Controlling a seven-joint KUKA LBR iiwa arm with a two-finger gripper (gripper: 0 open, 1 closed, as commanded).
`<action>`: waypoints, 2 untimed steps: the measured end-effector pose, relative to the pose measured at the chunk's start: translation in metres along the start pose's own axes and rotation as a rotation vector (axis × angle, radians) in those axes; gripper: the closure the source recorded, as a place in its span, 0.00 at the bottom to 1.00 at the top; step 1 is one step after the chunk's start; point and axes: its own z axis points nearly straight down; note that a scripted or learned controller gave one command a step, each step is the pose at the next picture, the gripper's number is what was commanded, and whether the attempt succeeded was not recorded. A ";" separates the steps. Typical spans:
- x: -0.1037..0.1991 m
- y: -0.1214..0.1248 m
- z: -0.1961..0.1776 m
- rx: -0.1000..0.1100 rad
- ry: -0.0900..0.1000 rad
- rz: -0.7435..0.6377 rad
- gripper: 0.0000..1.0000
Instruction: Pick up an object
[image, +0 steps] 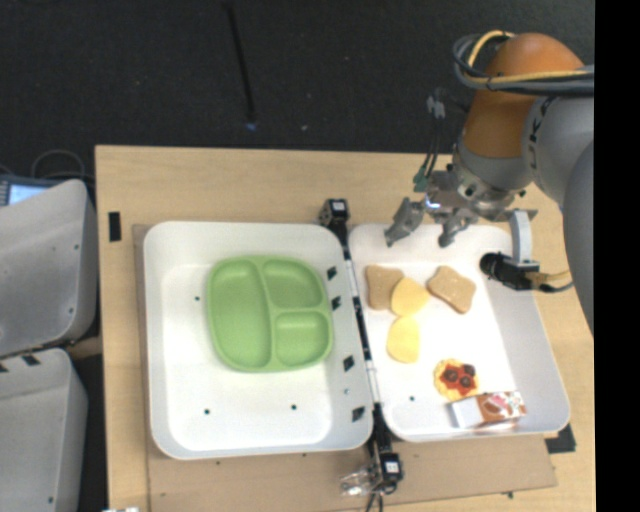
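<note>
Grey metal pincer (427, 229), fingers spread, hovers above flat tan toast slices (452, 289) in glossy white bin (530, 330).

Two bins sit side by side on a bench (120, 180). The left bin (170, 400) holds a divided plate (268, 313) near its middle. In the right bin (530, 370), a toast slice (452, 288) lies toward the back. Left of that slice lie another bread piece (381, 285) and a round chip (409, 296) touching it. A second chip (404, 340) lies in front of them. Nearer the front lie a small pizza piece (456, 377) and a packet (487, 408).
</note>
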 end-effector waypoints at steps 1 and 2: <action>0.000 0.002 -0.009 -0.013 -0.001 -0.003 0.00; -0.002 0.004 0.033 -0.010 -0.005 0.000 0.00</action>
